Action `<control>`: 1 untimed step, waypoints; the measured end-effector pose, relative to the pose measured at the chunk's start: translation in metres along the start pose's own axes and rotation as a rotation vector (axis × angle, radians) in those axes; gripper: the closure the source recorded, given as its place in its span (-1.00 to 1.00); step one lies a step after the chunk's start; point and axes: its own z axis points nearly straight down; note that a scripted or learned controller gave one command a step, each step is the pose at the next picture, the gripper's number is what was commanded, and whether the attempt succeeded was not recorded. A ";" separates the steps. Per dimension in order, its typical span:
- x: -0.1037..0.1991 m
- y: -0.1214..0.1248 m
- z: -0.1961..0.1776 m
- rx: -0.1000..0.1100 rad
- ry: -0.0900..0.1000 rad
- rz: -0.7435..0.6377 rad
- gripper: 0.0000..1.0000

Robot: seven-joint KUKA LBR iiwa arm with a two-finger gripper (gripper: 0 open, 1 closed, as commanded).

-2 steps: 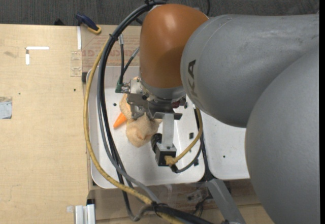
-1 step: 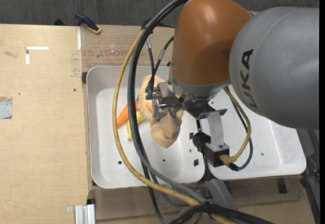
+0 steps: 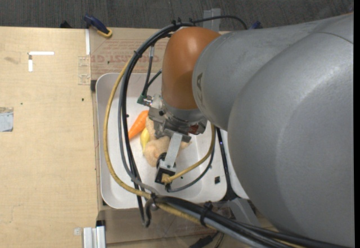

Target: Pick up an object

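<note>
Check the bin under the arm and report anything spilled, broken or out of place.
Nothing stands out. An orange carrot-shaped piece, a small yellow item and a beige lump lie bunched together inside the white bin, partly hidden beneath the arm. No spill or damage shows.

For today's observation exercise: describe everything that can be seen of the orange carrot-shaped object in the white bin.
The orange carrot-shaped object lies in the white bin, towards its left side, tilted with its narrow end pointing down-left. Its surface looks smooth and matte, like plastic or foam, in bright orange. Its upper right end is hidden under the arm's wrist. Just below it lies a small yellow piece, apparently touching it, and below that a pale beige lump. A black cable crosses in front, left of it.
</note>
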 end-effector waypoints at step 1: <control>-0.029 -0.010 -0.095 -0.003 0.000 -0.569 1.00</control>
